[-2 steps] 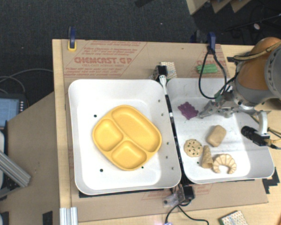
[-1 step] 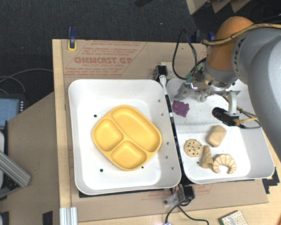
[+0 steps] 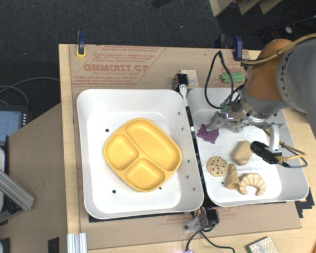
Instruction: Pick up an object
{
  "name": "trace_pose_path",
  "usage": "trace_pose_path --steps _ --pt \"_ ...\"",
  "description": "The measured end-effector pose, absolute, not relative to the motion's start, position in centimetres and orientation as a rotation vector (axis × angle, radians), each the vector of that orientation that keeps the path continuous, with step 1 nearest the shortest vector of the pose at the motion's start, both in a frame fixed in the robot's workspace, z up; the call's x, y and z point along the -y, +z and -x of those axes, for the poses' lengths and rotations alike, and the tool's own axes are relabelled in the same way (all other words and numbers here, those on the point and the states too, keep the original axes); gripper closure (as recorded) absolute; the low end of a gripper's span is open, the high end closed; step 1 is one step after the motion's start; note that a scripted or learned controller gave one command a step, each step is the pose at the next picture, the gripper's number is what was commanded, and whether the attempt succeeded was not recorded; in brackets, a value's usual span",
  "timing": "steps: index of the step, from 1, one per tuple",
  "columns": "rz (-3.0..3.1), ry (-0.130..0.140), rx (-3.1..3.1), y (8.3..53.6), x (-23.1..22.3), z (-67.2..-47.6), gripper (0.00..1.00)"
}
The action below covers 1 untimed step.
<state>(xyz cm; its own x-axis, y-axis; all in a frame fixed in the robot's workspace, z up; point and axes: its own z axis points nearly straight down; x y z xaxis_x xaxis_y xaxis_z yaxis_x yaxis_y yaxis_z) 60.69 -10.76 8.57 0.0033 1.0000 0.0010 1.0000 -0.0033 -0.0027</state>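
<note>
Tool [image 3: 233,118] over right bin [image 3: 289,191]; beside crumpled purple piece [image 3: 208,134], round speckled cookie [image 3: 217,166].

The left bin [image 3: 89,157] holds a yellow divided plate [image 3: 141,154], lying flat near its middle. In the right bin [image 3: 292,186] the gripper [image 3: 229,117] hangs low beside a purple scrap [image 3: 209,134] (fingers hidden under the wrist), with a cookie [image 3: 217,166], a croissant [image 3: 253,184] and a tan lump [image 3: 242,152] nearer the front.
</note>
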Motion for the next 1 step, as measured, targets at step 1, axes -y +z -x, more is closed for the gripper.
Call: trace_pose_path --steps 1 --pt "2.223 -0.002 2.224 8.50 10.70 -62.10 0.00"
